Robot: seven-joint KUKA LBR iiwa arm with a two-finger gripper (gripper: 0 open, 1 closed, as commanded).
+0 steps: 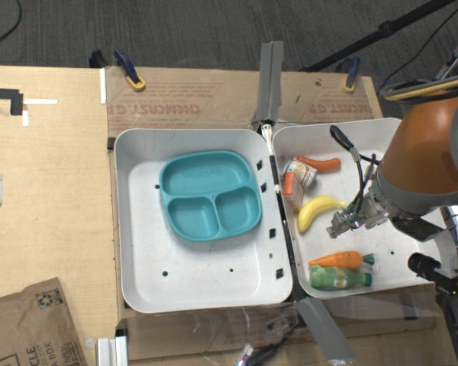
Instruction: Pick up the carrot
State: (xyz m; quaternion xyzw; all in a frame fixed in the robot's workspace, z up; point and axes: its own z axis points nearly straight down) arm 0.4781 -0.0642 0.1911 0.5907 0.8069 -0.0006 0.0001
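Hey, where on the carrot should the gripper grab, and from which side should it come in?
Probably the thick orange middle of the carrot, coming straight down from above. It lies flat and lengthwise across the right bin, with the green bottle tight along its near side, so the fingers should close across its width. The gripper is just above it.

You had bright, even light from overhead. The white bins (130, 204) glared slightly and threw only thin, soft shadows inside their walls. The arm (424, 155) at the right looked a little blurred; the dark floor stayed dim.
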